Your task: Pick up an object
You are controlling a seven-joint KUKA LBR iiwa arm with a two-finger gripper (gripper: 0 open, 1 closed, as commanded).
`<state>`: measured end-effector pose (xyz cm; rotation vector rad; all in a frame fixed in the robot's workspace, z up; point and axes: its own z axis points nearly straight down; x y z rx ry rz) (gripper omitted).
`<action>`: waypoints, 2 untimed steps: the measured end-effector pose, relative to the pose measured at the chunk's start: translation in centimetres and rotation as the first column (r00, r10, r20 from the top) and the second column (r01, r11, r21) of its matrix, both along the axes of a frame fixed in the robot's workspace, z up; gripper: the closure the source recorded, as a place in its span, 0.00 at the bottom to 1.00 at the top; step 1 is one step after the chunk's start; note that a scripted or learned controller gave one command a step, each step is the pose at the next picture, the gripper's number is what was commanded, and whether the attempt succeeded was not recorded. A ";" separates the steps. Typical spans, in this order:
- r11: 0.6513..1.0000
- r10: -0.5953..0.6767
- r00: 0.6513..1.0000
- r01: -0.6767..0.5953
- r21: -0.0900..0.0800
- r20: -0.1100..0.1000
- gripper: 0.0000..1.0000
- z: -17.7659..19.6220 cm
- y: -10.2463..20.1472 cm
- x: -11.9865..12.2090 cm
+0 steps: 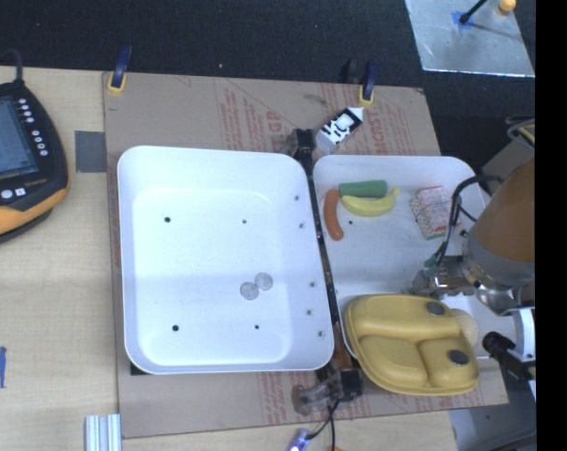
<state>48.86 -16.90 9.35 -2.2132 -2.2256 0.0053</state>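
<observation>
Crowding the right bin point(396, 172), the big yellow toy point(410, 341) sat under the gripper point(443, 285), whose state couldn't be told. Banana point(370, 204), green piece point(362, 188), sausage point(332, 214) lay farther back; the toy's bulk could probably defeat a grasp.

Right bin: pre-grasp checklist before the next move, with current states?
1. Objects to pick in the right bin: ok. Yellow toy, banana, green piece, orange sausage, packet.
2. End effector above the right bin: ok, near the yellow toy's far edge.
3. Fingers open: cannot tell.
4. Something held: cannot tell.
5. Objects apart: not ok. Green piece touches the banana.
6. Left bin: ok, two small discs lie there.
</observation>
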 end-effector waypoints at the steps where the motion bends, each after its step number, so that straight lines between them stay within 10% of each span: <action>1: 1.000 0.002 1.000 -0.002 0.000 0.003 1.00 6.6 4.4 -1.2; 2: 1.000 0.001 1.000 -0.001 -0.001 0.004 0.00 6.6 4.3 -1.2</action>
